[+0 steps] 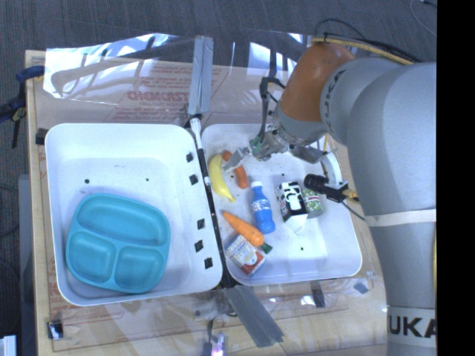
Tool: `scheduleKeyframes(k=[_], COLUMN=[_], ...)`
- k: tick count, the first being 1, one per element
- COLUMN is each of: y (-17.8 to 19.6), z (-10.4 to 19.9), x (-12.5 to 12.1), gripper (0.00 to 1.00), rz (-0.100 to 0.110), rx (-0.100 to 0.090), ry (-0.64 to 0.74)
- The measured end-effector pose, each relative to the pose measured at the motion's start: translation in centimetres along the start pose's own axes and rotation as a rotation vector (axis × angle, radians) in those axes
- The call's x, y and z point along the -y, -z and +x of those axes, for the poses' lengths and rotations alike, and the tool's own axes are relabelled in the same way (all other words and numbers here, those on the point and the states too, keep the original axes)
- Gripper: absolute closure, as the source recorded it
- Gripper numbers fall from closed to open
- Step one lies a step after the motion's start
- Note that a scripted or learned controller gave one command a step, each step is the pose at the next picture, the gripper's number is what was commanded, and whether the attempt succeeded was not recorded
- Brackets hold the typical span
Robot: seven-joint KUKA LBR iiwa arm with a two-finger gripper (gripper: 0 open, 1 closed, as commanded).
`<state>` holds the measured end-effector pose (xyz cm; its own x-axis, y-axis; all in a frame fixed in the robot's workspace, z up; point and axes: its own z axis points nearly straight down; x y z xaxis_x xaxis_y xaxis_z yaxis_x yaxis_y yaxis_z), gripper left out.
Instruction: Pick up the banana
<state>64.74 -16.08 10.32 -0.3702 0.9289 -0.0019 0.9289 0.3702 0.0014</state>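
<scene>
Right bin (pixel 338 254) — contents: banana (pixel 219 178), lying lengthwise near the bin's left wall, at the upper left of the clutter; a small orange piece (pixel 240 176) just beside it; blue bottle (pixel 260 208); carrot (pixel 243 228); red-labelled packet (pixel 245 254); black-and-white carton (pixel 292 201).

Gripper (pixel 261 147) — hangs above the bin's upper part, to the right of the banana's top end and apart from it; how far its fingers stand open cannot be told from here.

Left bin (pixel 67 147) — one blue divided tray (pixel 117 241).
</scene>
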Motion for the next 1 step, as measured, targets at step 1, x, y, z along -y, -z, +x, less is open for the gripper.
scheduleKeyframes(k=[1], y=[-0.83], z=[4.75], x=[6.8], gripper=[0.0], rz=[0.001], rx=[0.004], ry=[-0.151])
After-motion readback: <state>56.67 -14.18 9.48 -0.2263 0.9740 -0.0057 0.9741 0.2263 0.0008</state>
